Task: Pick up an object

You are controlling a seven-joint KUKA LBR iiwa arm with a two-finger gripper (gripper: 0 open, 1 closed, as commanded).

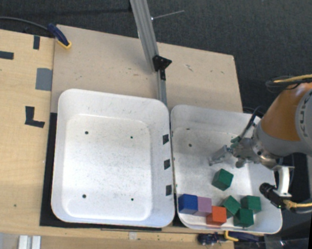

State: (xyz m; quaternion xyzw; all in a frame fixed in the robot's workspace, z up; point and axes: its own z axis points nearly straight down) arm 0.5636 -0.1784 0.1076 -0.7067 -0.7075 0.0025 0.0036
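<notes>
The claw [219, 157] hangs low over the right bin [201, 124], reaching in from the right on the grey arm with its orange band [282, 111]; whether it is clenched or released I cannot tell from this slant, and nothing shows between its tips. Just below it, apart from the rest, sits a lone green cube [222, 179]. Along the bin's near edge lie a blue cube [188, 203], a lilac cube [204, 205] touching it, an orange cube [218, 215], and three more green cubes [242, 209] bunched beside them. The left bin [107, 154] stands alongside on the wooden counter [107, 59]
</notes>
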